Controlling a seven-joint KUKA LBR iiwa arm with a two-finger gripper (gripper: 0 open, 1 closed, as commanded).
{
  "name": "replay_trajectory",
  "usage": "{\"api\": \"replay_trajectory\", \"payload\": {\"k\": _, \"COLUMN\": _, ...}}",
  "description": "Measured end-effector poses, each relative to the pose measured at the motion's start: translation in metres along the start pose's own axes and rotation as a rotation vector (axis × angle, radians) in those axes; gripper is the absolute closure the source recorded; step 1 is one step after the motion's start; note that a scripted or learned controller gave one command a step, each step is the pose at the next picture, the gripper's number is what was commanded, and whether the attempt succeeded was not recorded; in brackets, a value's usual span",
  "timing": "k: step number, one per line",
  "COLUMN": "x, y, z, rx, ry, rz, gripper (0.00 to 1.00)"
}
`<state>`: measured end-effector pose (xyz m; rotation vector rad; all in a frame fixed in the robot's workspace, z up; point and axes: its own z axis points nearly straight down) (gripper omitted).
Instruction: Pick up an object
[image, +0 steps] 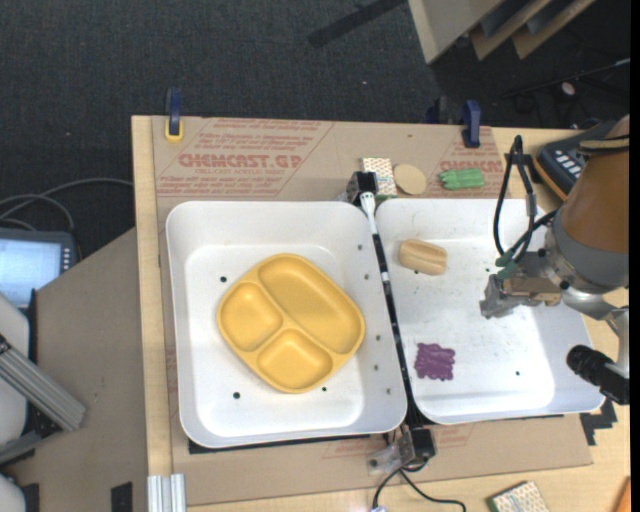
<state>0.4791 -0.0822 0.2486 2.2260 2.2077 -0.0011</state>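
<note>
The gripper (497, 303), grip state unclear, hangs over the right bin (520, 395); the purple lump (435, 360) lies nearest, down-left of it.

Three loose objects in the two bins

A tan bread-roll-shaped piece (423, 257) lies flat in the right bin, up and left of the gripper (497, 303); a small purple grape-like cluster (435, 361) lies below and left of the jaws, nearer the bin's front — both apart from them. The yellow three-compartment plate (290, 322) sits upright in the left bin, tilted diagonally — well left of the jaws.
</note>
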Motion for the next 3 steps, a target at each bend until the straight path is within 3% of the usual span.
{"api": "replay_trajectory", "payload": {"k": 1, "x": 0.097, "y": 0.016, "z": -0.004, "rx": 0.001, "ry": 0.007, "rz": -0.018, "gripper": 1.00}}
{"api": "replay_trajectory", "payload": {"k": 2, "x": 0.082, "y": 0.011, "z": -0.005, "rx": 0.005, "ry": 0.005, "rz": -0.007, "gripper": 1.00}}
{"api": "replay_trajectory", "payload": {"k": 3, "x": 0.059, "y": -0.002, "z": 0.026, "rx": 0.011, "ry": 0.005, "rz": -0.004, "gripper": 1.00}}
